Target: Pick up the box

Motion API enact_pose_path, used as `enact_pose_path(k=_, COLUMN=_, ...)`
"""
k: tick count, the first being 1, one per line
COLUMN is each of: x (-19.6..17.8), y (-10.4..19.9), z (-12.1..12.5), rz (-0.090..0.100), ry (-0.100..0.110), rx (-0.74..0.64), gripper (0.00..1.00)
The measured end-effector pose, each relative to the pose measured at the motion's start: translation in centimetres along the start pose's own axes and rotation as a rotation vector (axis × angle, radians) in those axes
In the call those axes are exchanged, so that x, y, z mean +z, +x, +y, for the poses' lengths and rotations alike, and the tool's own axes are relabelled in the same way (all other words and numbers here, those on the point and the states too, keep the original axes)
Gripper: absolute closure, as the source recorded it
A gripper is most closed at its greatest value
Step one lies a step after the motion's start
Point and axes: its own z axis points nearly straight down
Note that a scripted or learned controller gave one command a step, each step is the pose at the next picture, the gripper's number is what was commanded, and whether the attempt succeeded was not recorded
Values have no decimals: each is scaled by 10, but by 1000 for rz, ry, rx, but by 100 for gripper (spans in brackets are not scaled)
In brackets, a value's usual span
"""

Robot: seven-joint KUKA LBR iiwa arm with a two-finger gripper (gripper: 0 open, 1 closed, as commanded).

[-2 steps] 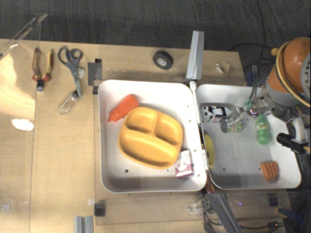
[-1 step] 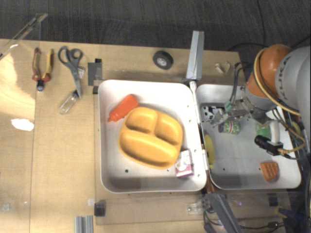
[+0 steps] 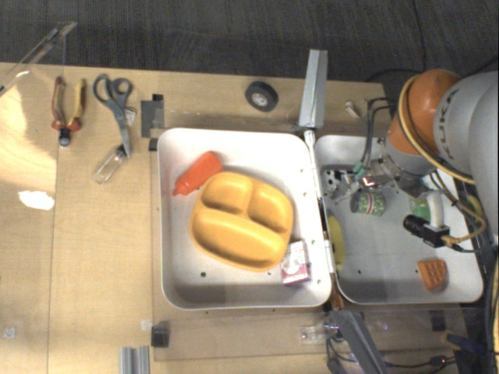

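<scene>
Box (image 3: 295, 262) is seen ungrasped in left bin (image 3: 234, 298) beside yellow tray (image 3: 242, 219); claw (image 3: 365, 182) is over right bin (image 3: 390, 294), its state cannot be told.

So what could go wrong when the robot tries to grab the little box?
The box is squeezed between the yellow tray and the left bin's wall, so the pincer may not fit around it, or might bump the tray. The pincer is over the right bin, near a green can, and could grab that instead.
</scene>
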Motion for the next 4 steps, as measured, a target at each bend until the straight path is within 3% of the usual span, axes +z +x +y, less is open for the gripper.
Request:
enact_pose_path(k=1, x=-11, y=-10, z=24, rz=2, ry=3, rx=-68, gripper=0)
enact_pose_path(k=2, x=-7, y=-9, z=44, rz=-4, ry=48, rx=-31, gripper=0)
enact_pose_path(k=3, x=-14, y=-3, z=-18, rz=3, ry=4, rx=-91, gripper=0)
enact_pose_path(k=4, x=0, y=17, z=13, rz=-1, ry=1, rx=-63, gripper=0)
